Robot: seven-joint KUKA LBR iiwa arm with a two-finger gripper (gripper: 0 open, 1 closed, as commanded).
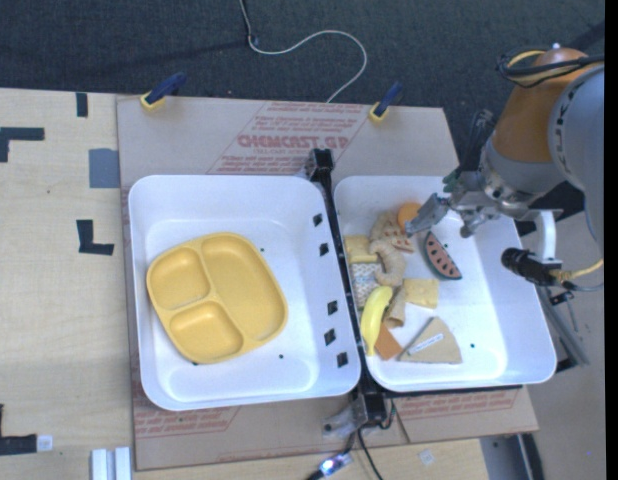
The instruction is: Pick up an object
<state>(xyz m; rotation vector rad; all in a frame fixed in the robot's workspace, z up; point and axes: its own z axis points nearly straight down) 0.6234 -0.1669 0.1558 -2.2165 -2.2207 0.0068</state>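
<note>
The right bin holds a heap of toy food: a yellow banana, a watermelon slice, a pale cheese wedge, a tan triangular slice, a beige pastry and a small orange piece. My gripper hangs over the bin's far part, just above the watermelon slice and to the right of the orange piece. Its fingers stand spread apart with nothing between them.
The left bin contains a yellow divided plate. A black divider runs between the two bins. The arm's grey body and orange band loom over the right bin's far right corner.
</note>
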